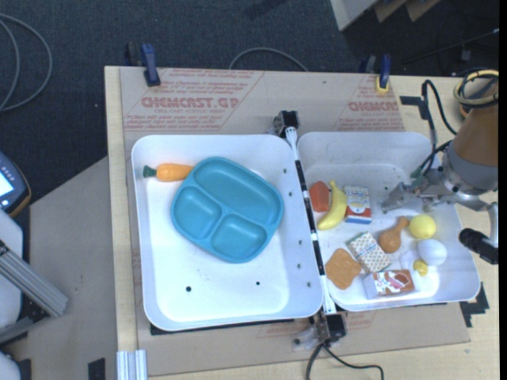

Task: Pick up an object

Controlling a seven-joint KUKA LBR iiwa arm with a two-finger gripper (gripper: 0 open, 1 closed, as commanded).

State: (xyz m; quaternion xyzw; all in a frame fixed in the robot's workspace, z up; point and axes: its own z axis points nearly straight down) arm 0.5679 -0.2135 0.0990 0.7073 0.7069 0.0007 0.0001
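Several small toy foods crowd the white right-hand bin (380,145) at right of frame; gripper (404,196), finger state indeterminable, should descend squarely over the isolated yellow plastic lemon (423,226).

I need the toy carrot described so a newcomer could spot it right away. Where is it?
Look at the left white bin, the one that holds the big blue divided plate. The carrot lies flat near that bin's far left corner, just off the plate's upper left edge. It is the only orange thing in that bin, with a small green tip pointing left.
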